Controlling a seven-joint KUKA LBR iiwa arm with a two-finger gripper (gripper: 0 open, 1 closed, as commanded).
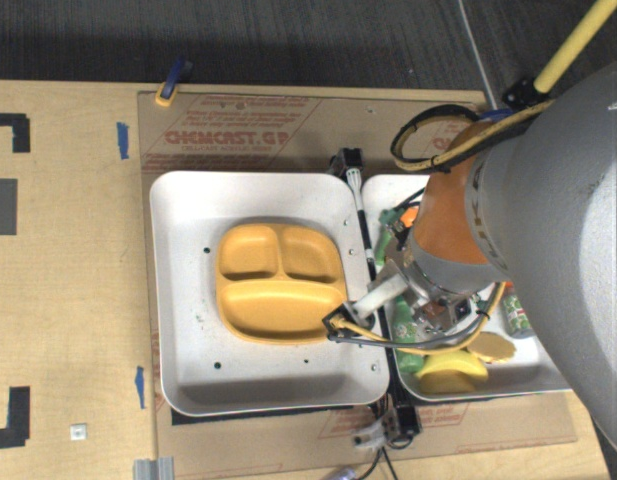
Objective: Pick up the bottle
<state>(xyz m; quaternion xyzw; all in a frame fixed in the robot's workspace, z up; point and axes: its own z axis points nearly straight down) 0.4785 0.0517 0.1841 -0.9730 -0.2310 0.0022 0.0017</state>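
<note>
My arm reaches in from the right, and its orange band (448, 218) and grey wrist hang over the right bin (528, 373). The gripper (428, 313) points down into that bin, among the things lying there. A green item (393, 223) peeks out at the wrist's left. Another green piece (408, 360) lies at the bin's front. A white item with a red and green label (515, 313) shows just right of the wrist. I cannot tell which of these is the bottle, as the arm hides most of the bin.
A yellow divided plate (280, 280) lies in the left bin (183, 298). A yellow banana-like toy (453, 368) rests at the right bin's front. Black and yellow cables (360, 333) cross the divider between the bins. Cardboard surrounds both bins.
</note>
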